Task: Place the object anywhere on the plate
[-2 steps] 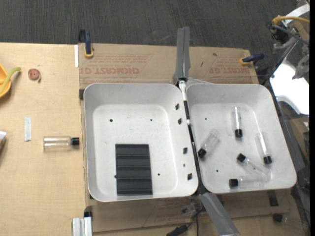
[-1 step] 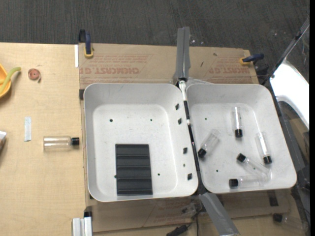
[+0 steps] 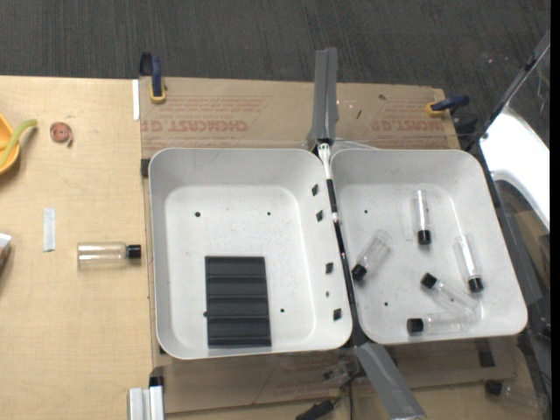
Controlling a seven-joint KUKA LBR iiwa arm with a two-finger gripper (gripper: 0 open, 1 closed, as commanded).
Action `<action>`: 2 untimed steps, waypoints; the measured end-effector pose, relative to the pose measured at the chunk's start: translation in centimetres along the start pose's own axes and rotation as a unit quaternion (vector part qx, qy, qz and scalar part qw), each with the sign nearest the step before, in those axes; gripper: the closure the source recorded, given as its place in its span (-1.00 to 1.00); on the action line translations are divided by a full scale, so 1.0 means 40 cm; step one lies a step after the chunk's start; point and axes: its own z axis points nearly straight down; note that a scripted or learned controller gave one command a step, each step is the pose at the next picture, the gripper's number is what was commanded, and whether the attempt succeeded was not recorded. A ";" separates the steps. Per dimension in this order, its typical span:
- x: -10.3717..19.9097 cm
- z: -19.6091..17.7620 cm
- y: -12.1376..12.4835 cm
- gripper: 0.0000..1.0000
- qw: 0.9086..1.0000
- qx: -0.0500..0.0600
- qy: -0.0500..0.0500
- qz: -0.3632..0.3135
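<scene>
A black ribbed plate (image 3: 236, 302) lies flat in the left bin (image 3: 171, 234), near its front wall. Several clear vials with black caps lie scattered in the right bin (image 3: 490, 199). One vial (image 3: 422, 217) lies near the bin's middle back and another (image 3: 371, 256) sits by the left wall. A third vial (image 3: 466, 263) lies toward the right. Two more (image 3: 446, 293) (image 3: 435, 324) lie near the front wall.
Left of the bins, a loose vial (image 3: 107, 252) lies on the wooden bench beside a small white strip (image 3: 49, 230). Clamps (image 3: 154, 77) (image 3: 446, 105) hold the cardboard behind the bins. A white and grey machine part (image 3: 518, 151) stands at the right edge.
</scene>
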 end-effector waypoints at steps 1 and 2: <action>0.200 0.208 0.033 -1.00 1.000 0.000 0.000 -0.003; 0.286 0.160 0.056 -1.00 1.000 0.000 0.001 -0.006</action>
